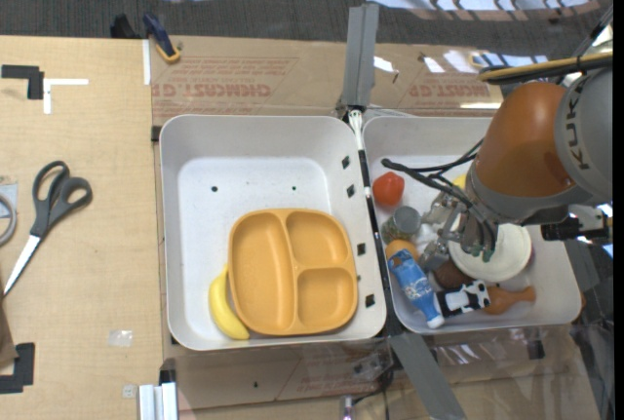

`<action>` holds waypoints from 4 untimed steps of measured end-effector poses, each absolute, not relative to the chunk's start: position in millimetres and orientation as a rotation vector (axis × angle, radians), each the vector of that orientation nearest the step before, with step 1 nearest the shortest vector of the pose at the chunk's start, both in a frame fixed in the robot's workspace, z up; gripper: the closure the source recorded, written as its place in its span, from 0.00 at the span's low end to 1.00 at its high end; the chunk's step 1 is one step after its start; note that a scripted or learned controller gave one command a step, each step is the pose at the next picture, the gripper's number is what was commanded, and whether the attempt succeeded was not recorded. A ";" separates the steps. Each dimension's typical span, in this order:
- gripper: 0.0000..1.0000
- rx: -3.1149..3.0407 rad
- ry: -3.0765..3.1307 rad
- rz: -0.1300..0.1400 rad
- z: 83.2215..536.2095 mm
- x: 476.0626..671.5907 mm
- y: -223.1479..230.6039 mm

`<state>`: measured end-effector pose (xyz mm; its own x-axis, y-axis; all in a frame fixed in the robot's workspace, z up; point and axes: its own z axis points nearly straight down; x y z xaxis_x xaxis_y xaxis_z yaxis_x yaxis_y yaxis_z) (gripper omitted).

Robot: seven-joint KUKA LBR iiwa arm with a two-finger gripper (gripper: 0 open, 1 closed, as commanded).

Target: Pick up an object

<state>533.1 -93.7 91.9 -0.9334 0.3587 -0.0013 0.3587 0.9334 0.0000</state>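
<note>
The right bin (546, 316) holds a heap of small objects: a red tomato-like ball (388, 187), a blue bottle with a label (409, 280), a grey piece (406, 219), a white round item (499, 252), a brown drumstick-shaped toy (507, 295) and a black-and-white piece (465, 298). My gripper (450, 231) reaches down into the middle of this heap, just right of the blue bottle and left of the white round item. The arm's orange band and wrist hide much of the bin behind it.
The left bin (185, 213) holds a yellow-orange divided plate (292, 269) with a banana (223, 309) tucked under its left edge. Scissors (44, 209) lie on the wooden bench at far left. A grey divider post (359, 57) stands between the bins at the back.
</note>
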 end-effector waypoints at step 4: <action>1.00 1.407 2.804 -0.001 211.4 646.8 -72.6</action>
